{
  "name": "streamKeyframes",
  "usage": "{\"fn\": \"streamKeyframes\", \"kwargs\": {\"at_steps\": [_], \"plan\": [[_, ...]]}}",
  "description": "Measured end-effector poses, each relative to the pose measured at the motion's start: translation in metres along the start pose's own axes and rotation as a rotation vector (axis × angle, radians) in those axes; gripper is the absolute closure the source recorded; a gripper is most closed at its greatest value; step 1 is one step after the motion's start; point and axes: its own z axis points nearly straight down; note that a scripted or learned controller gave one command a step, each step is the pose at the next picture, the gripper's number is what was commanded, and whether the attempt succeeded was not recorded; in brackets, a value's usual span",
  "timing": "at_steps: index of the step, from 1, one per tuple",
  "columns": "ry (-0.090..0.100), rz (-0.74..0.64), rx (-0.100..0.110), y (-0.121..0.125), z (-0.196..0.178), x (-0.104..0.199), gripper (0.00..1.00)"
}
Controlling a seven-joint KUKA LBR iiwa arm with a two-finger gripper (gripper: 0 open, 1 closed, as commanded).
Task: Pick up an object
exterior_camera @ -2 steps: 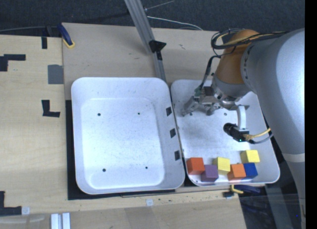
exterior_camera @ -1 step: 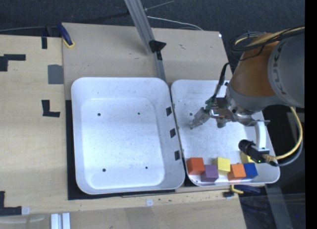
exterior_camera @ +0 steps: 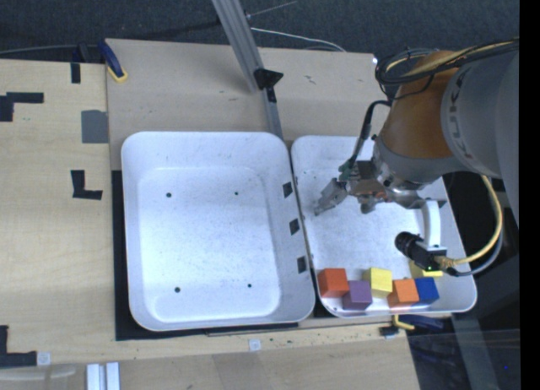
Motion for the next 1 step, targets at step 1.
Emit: {"fn": "streamKeyframes", "kwargs": {"at_steps": [1], "plan": [[0.001,-0.002,0.003,-0.0255,0.0001,0.0476,0.00]]}}
